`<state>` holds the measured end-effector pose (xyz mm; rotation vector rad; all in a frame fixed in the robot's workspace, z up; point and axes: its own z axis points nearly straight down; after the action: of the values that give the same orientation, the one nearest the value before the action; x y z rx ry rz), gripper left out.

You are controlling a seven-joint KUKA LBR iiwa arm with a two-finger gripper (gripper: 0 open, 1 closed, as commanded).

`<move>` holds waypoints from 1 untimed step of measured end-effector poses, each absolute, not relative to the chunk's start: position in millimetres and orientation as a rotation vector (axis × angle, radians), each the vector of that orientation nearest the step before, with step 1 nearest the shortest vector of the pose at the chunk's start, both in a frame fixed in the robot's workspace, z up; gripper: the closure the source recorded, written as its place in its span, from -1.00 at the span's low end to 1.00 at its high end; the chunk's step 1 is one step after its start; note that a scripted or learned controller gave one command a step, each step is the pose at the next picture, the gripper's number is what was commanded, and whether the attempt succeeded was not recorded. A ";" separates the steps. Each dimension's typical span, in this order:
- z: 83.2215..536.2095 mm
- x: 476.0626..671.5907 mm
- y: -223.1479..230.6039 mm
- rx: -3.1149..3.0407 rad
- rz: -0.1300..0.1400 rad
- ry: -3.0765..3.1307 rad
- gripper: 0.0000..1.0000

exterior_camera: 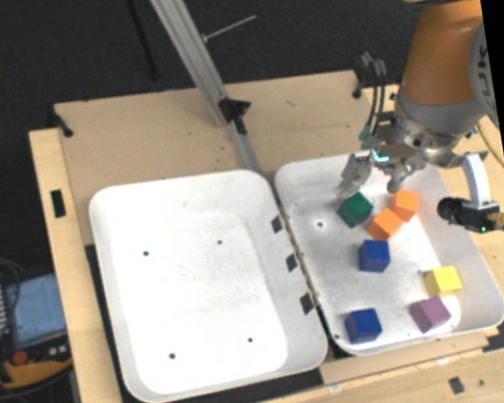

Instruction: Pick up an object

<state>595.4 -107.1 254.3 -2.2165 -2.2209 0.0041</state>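
Currently the arm (442, 52) reaches in from the right and hangs over the far end of the right bin (481, 302), its claw (375, 171) low above the green block (356, 210). The fingers look spread, one toward the green block and one toward the orange blocks (394, 214), with nothing between them; judged open, though the tips blur against the white floor. The placement suggests an approach to the cluster at the bin's far end, green block the likely target. Two orange blocks touch each other, which may crowd a finger. Further objects in the same bin: a blue block (373, 255) mid-bin, another blue block (363, 324), a purple block (430, 313) and a yellow block (444, 280) near the front. The left bin (110, 266) sits alongside on the surface (145, 127). The wrist hides part of the bin's far right corner.
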 end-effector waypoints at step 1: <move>257.1 596.3 -106.9 -2.220 -0.002 -2.223 -1.00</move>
<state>596.3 -106.9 257.1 -2.2202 -2.2231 -0.0017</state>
